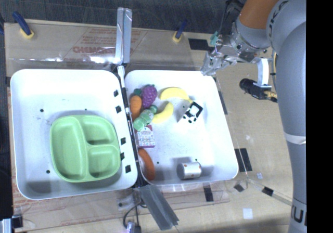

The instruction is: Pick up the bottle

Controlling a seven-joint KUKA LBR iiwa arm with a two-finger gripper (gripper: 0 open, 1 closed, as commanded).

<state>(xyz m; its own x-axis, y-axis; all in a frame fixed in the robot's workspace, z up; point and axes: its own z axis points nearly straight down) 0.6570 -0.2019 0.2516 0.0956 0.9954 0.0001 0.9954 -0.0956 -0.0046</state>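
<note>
The bottle (143, 118) is small and green and lies tilted in the right bin (218, 138), near its left wall. It rests between a carrot (136, 104) and a banana (164, 113), touching both. My gripper (210, 66) hangs over the back right corner of that bin, well to the right of and behind the bottle. It is open and holds nothing.
Purple grapes (149, 93), a yellow fruit (174, 93), a black-and-white cube (192, 112), a small carton (146, 137), an orange item (146, 165) and a silver can (190, 169) share the right bin. The left bin (26, 96) holds a green divided tray (86, 147).
</note>
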